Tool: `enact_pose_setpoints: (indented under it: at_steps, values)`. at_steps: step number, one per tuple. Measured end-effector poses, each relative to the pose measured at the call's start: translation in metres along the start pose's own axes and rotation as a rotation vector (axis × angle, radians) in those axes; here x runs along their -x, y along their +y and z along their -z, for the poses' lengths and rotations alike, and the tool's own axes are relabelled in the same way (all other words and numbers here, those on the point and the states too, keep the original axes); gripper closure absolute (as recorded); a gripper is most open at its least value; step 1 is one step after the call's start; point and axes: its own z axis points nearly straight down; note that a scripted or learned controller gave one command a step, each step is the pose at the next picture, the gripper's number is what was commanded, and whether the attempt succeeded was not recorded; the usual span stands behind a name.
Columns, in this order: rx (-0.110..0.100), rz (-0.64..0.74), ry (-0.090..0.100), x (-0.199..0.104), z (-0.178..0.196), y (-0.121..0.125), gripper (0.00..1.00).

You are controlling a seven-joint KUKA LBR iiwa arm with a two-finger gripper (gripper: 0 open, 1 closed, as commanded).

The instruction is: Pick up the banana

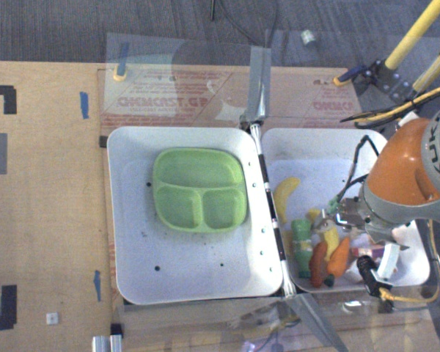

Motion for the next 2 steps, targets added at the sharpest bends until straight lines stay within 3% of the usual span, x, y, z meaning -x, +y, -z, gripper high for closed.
enact_pose_setpoints:
  at_steps: [1, 2]
  values:
    - [0.004, -0.008, -0.006, 0.005, 0.01, 0.0, 1.0]
    - [-0.009, 0.145, -0.001, 0.022, 0.099, -0.017, 1.0]
